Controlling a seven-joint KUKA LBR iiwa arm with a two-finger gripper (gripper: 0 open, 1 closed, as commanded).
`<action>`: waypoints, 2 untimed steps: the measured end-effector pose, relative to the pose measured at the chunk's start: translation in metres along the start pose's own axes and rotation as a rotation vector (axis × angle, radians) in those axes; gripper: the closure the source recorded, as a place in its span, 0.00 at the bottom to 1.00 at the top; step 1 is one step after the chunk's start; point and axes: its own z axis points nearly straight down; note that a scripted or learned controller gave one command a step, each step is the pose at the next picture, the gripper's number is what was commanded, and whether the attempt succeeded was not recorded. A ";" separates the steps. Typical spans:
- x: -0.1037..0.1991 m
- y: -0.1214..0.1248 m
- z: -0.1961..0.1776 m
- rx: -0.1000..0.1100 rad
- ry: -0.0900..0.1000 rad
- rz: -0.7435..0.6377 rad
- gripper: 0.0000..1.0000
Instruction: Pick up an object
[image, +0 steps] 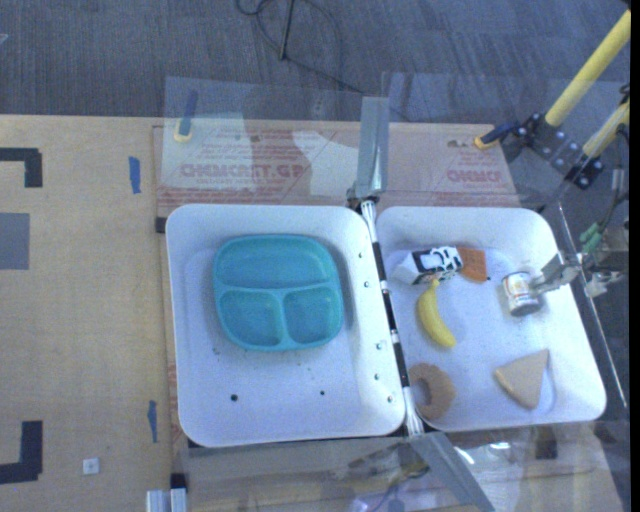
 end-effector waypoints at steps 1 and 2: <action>-0.025 0.057 0.123 0.000 0.000 -0.033 0.00; -0.034 0.094 0.182 -0.004 0.005 -0.024 0.00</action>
